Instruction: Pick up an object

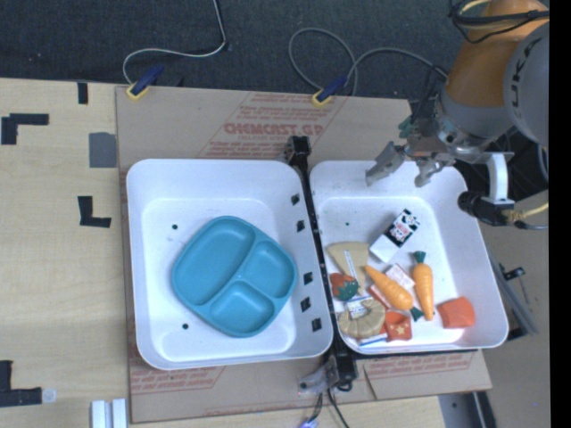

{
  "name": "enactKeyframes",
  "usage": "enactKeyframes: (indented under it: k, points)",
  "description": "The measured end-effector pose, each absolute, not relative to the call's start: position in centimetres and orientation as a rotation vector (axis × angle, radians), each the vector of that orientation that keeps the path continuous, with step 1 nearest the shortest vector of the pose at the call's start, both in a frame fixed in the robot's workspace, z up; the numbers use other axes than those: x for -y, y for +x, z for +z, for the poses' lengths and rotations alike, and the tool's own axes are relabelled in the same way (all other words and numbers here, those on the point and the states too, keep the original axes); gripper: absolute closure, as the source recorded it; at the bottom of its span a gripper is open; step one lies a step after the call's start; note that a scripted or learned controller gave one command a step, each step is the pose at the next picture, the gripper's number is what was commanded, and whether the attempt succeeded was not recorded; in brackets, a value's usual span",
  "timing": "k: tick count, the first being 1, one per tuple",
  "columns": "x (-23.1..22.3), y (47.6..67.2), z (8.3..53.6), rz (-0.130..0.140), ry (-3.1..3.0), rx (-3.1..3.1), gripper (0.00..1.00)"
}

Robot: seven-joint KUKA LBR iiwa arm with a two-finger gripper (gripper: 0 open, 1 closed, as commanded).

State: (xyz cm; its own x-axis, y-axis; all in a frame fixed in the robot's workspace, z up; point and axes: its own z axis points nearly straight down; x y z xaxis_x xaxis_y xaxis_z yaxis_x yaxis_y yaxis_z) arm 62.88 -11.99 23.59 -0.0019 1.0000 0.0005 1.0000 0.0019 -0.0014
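Bins (143,239): white, smooth plastic look, slight sheen. Blue divided tray (234,276): matt plastic. Sheet under the bins (259,127): brown printed cardboard. Desk (53,266): pale wood grain. Carrots (423,285): glossy orange plastic.

blue divided tray (234,276), left white bin (147,194)

Two bins side by side on a cardboard sheet (268,123) on the table (53,239).
Left bin (143,185): one divided tray (234,276), central.
Right bin (477,266): items crowded toward near edge; two carrots (423,285) beside each other, block (456,312) at near right corner, small carton (396,235) behind the carrots.
End effector (406,169): over right bin's far edge.
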Motion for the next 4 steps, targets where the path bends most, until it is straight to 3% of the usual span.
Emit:
enactKeyframes:
  k: [1, 2, 4]
  points:
    - [14.9, 62.7, 11.1, -0.020, -2.237, 2.244, 0.00]
    - [16.1, 61.1, 10.6, -0.022, -2.241, 2.247, 0.00]
    - [16.1, 60.9, 10.6, -0.022, -2.241, 2.246, 0.00]
